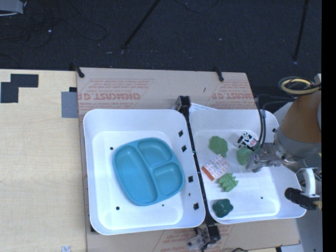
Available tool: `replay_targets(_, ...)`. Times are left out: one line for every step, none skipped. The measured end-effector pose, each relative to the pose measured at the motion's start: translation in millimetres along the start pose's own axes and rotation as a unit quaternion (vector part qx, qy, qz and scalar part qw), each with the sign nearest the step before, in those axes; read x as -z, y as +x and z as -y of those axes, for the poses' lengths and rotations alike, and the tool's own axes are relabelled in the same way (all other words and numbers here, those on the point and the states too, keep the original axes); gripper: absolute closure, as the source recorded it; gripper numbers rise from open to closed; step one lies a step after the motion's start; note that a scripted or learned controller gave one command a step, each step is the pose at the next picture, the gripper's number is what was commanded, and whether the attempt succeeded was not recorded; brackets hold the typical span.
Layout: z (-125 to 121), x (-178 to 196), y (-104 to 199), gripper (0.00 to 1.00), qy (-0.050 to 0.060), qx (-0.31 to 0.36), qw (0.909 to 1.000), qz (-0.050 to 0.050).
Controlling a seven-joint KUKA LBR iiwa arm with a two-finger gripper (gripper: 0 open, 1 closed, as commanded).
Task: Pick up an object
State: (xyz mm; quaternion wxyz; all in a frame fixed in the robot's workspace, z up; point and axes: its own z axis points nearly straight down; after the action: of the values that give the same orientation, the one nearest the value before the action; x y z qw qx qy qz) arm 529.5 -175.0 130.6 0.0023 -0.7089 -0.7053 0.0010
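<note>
Grey arm [300, 133] with its orange band, reaching in from the right over the right bin [273, 206], wrist dipped low. Tool [256, 160] just beside a green piece [243, 155] (spread or pressed together: cannot tell). Left bin [100, 203] holding a blue divided plate [148, 170]. Near the tool, a leafy green piece [218, 145], red-and-white packet [215, 168], pale green toy [228, 181], dark green lump [222, 207].
</note>
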Motion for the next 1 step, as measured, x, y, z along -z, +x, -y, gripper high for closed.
replay_targets(7.7, 54.8, 5.4, 1.0, -0.003, 0.003, 1.0, 0.001)
